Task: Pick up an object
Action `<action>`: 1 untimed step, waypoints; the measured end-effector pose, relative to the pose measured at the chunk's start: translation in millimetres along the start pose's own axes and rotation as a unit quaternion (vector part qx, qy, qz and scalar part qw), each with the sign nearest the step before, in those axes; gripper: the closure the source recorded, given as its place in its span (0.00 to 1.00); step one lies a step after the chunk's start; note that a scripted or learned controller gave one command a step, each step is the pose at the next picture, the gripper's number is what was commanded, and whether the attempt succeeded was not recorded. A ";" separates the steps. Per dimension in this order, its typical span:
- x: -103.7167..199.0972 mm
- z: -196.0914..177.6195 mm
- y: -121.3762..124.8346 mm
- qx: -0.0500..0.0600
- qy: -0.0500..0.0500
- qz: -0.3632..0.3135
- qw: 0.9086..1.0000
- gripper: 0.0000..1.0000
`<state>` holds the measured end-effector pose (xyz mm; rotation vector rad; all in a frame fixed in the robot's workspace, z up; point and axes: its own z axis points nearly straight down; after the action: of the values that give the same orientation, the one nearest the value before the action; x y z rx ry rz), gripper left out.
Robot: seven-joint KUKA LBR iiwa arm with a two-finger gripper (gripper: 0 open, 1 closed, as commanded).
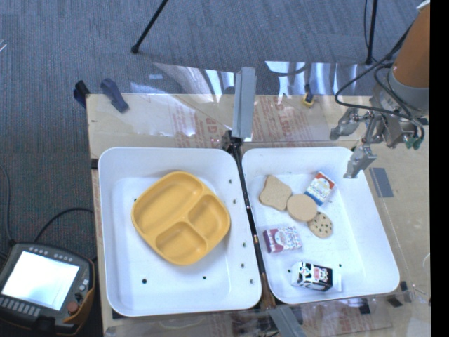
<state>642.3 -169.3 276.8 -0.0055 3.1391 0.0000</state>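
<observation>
Claw [359, 161]: hangs over right bin's [372, 255] far right corner, finger spread not discernible, nothing seen held | Target: carton [320, 187], nearest item, lies just left and nearer the camera | Axis: tilted diagonally | Judgement: short leftward reach needed.

We see the wooden bench [140, 121] standing on grey carpet [63, 34]. A blue clamp [114, 94] sits at its far left corner, with a darker clamp [81, 90] just beside it. An upright grey divider post [244, 104] rises at the far side, between the two bins. A teach pendant [43, 285] with a lit screen lies on the floor at the near left, its cable [42, 223] curling away. Thin black tripod legs [156, 16] cross the carpet beyond the bench.
</observation>
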 end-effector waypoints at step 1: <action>11.0 123.2 -0.5 -0.001 0.006 0.096 0.995 0.00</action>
<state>631.5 -169.8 153.6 0.2979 3.1365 0.0046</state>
